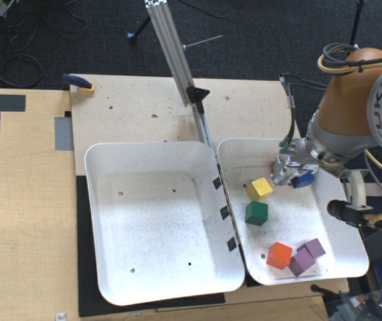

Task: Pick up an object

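My gripper (283,174) hangs low over the far part of the right bin (351,263), reaching in from the right. A yellow cube (259,188) lies just to its lower left, a small gap away. A blue object (303,180) sits right beside the gripper on its right, partly hidden by it; I cannot tell whether they touch. Nearer the front lie a green cube (257,213), an orange cube (279,255) and two purple blocks (306,255) side by side.
The left bin (110,159) stands next to the right one, with black clips (224,212) along the shared wall. A slanted aluminium rail (175,52) rises behind the bins. The wooden bench (17,199) extends to the left.
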`<state>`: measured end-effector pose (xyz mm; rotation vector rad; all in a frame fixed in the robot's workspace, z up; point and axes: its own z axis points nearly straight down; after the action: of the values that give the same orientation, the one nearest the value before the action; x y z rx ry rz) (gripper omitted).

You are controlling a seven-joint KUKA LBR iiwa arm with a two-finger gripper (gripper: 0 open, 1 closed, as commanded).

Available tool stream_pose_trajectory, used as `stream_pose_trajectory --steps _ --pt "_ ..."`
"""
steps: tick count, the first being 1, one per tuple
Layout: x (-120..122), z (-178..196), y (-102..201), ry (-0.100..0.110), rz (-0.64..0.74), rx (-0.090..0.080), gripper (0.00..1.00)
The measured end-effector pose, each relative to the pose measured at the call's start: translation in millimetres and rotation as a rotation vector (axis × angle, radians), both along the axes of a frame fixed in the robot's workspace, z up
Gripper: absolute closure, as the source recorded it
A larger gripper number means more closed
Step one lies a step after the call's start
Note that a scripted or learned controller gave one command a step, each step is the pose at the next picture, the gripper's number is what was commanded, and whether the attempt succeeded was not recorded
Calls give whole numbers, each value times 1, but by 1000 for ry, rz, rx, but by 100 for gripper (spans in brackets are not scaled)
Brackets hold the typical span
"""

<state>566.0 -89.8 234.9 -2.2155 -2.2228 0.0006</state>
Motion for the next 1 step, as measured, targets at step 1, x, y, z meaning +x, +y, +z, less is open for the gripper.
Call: stream_pose_trajectory --steps 1 --pt "15 5 50 -1 1 -1 100"
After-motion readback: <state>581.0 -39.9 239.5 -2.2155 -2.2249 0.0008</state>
